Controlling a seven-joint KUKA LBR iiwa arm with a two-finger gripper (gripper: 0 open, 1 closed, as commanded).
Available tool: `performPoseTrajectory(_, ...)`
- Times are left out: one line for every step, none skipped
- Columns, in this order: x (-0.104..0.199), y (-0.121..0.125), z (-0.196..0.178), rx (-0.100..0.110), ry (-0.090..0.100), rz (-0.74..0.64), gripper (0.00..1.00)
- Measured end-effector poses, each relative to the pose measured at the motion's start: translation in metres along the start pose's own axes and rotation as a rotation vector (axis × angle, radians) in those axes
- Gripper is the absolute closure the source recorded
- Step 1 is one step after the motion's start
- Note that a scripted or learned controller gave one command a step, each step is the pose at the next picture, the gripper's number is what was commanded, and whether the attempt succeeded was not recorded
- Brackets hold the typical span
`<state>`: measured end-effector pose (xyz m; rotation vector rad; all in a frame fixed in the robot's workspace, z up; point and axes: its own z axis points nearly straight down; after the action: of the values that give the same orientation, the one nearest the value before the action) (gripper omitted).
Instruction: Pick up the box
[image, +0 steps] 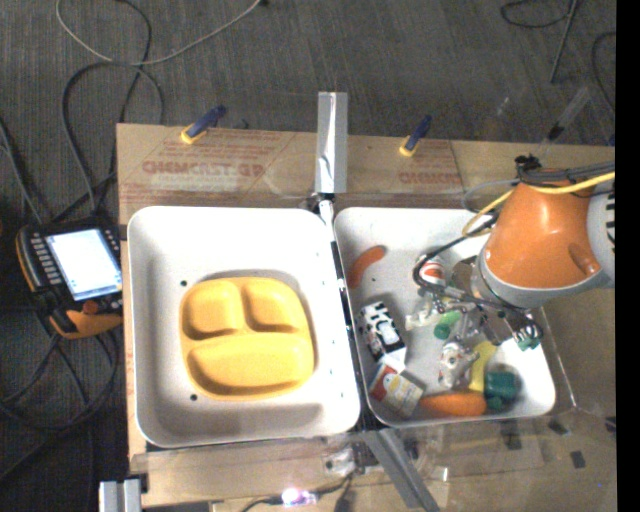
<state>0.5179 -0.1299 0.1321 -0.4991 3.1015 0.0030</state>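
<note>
The box (398, 388) lies low in the right bin (400, 225), squeezed beside the carrot (452, 404), and the gripper (455, 335), whose grip I cannot tell, hangs above toys near it, so it might grab the wrong toy.

This was a robotics lab. A grey arm (545, 240) with an orange band reached over two white bins (145, 300) on a cardboard-topped bench (230, 165) held by blue clamps (203, 123). Loose cables (100, 50) trailed over dark carpet, and a handheld control pendant (70, 270) with a lit screen lay beside the bench.
</note>
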Motion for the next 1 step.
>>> performPoseTrajectory(0.0079,0.0298,0.0416,0.011,-0.011,-0.051,0.00)
